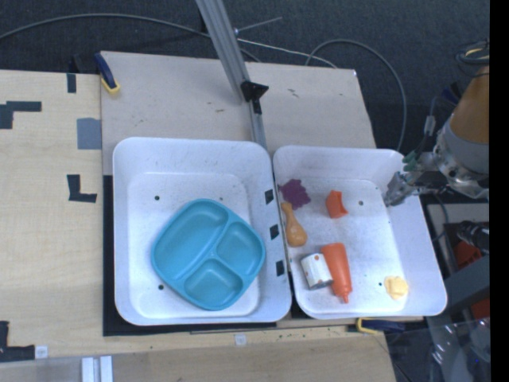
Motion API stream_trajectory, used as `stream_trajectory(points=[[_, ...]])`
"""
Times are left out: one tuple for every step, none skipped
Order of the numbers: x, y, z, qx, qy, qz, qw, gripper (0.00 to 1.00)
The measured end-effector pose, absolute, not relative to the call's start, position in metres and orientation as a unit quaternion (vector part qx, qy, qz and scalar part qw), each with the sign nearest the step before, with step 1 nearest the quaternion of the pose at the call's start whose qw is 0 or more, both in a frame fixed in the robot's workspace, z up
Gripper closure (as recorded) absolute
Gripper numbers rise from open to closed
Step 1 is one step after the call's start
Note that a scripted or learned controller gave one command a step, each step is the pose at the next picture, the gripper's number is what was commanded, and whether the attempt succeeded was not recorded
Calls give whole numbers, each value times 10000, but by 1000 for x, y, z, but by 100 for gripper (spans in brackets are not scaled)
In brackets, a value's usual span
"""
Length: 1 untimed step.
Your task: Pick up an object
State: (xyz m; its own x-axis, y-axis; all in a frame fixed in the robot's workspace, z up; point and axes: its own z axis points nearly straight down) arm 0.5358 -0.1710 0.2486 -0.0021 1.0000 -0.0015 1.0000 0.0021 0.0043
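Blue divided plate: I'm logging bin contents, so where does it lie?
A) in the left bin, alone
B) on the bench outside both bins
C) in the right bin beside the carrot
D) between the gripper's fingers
A: the blue divided plate lies flat in the left bin, with the small items in the right bin.

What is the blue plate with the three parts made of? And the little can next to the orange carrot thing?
The light blue three-compartment plate looks like moulded plastic: one even colour, rounded ridges, a soft sheen. The small silver can looks like metal with a pale label, though it could be a plastic toy. The orange carrot-shaped toy beside it looks like smooth plastic.
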Motion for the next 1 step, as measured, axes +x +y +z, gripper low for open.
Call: stream_trajectory(points=[[538, -117, 255, 7045, 7097, 8, -5, 100]])
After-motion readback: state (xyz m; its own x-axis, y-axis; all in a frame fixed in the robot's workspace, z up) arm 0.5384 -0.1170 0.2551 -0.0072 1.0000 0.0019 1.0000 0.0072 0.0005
